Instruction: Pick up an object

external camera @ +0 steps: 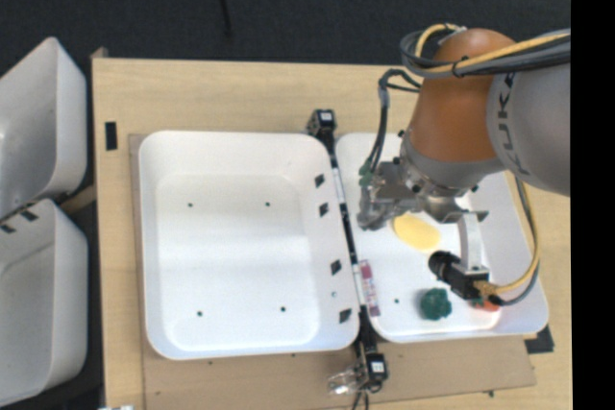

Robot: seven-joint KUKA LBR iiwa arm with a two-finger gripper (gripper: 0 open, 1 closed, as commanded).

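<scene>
Left bin bare. Right bin: gripper near its left wall; can't tell its opening or any hold. Yellow piece just right of it, long axis slanting toward the near-right corner. Green piece near the front edge.

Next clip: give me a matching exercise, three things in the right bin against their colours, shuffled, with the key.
Things:
1. flat oval piece under the arm
2. small lumpy object near the bin's front edge
3. band above the arm's wrist

Colours:
A. orange
B. yellow
C. dark green

Pairs: 1-B, 2-C, 3-A
</scene>
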